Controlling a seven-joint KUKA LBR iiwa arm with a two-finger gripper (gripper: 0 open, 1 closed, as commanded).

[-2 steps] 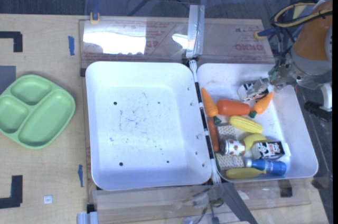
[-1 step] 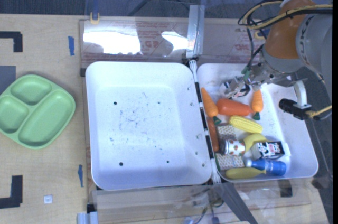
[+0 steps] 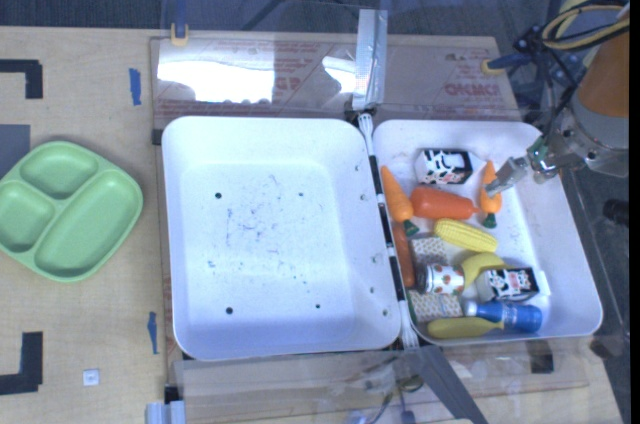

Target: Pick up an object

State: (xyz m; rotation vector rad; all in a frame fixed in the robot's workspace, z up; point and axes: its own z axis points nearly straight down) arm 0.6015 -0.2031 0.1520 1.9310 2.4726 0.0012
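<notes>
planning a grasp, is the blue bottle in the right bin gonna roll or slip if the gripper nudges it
The blue bottle lies on its side and looks round, so it would probably roll. Its surface looks glossy, so likely slippery. The yellow piece touching it may shift too.

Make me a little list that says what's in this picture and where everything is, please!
left bin: white, a few dark specks on its floor
right bin: white, holds a pile of toy food
pile: black-and-white carton, orange carrot, corn cob, blue bottle, small can
green plate: three compartments, on the bench left of the bins
gripper: above the right bin's upper part, beside a small orange toy
holding anything: cannot tell
</notes>
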